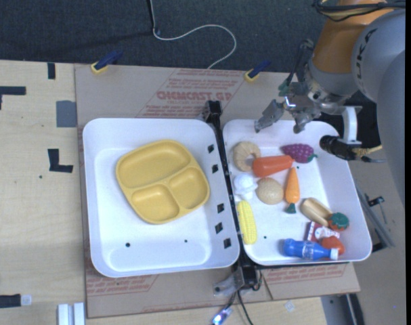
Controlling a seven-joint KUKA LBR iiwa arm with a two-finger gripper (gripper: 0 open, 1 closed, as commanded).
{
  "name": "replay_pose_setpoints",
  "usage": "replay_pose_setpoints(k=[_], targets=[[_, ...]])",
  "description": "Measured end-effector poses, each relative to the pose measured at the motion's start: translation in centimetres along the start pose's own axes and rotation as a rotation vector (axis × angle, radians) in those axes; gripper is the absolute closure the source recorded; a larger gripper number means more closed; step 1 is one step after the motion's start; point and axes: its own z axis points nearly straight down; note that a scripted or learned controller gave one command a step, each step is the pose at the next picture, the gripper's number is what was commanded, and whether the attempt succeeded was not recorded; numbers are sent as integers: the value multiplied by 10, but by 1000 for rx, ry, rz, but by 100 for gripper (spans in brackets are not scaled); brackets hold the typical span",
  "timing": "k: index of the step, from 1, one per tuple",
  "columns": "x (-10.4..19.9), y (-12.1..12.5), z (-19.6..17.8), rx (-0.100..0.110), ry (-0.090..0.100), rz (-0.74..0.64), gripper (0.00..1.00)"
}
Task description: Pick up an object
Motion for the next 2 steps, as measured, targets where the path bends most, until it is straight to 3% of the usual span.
replay_pose_setpoints(k=[1,2], targets=[[-13,-35,106,-19,-5,0,0],[5,11,123,-15,-1,-1,0]])
